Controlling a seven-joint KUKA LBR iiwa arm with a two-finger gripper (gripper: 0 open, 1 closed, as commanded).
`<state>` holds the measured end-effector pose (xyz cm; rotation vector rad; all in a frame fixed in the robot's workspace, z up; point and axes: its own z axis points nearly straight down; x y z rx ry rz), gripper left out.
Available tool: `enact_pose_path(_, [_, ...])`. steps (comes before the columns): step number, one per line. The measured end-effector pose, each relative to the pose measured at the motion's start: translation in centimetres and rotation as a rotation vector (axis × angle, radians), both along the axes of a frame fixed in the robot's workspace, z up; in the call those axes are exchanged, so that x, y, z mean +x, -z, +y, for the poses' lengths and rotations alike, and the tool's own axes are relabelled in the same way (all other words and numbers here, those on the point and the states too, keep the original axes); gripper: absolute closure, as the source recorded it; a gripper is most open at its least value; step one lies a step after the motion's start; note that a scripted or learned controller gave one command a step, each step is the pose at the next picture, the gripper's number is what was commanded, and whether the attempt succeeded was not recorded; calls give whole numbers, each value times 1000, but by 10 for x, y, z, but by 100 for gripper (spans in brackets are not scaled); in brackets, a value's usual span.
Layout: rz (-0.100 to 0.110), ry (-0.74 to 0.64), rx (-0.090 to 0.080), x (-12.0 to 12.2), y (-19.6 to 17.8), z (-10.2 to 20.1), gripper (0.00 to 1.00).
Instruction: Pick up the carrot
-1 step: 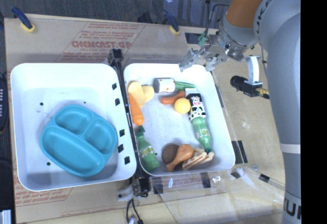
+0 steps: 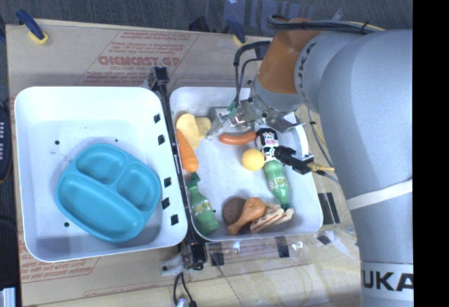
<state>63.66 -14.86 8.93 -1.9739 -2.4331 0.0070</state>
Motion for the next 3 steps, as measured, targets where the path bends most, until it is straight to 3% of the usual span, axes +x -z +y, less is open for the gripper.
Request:
enact_pose_path(1, [2,34,-4,-58,-2,-6,0])
enact_pose_path(2, [-15,38,-8,-142,-5,39,0])
enact_pose_path(3, [-7,21,-8,-142,-14,39,100])
